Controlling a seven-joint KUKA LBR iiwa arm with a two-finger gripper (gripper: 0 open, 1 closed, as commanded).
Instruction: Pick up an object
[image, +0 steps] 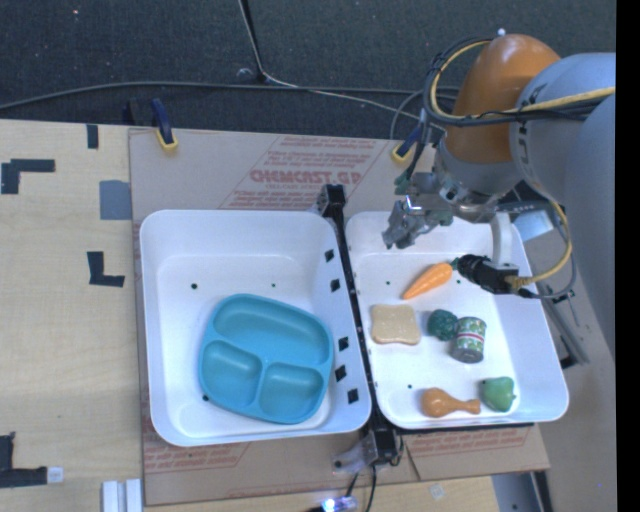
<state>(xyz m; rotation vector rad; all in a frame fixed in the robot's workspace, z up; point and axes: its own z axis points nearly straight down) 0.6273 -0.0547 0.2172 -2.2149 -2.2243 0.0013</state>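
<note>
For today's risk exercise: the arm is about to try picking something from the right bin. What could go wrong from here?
1. The gripper hangs near the right white bin's far wall and might strike it when descending.
2. The small green tin can touches a dark green lump, so fingers may nudge both.
3. The tapered orange carrot could slip away.

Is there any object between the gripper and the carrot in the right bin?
Nothing visible does. The gripper hangs over the far part of the right bin, and only bare white floor separates it from the carrot.
</note>
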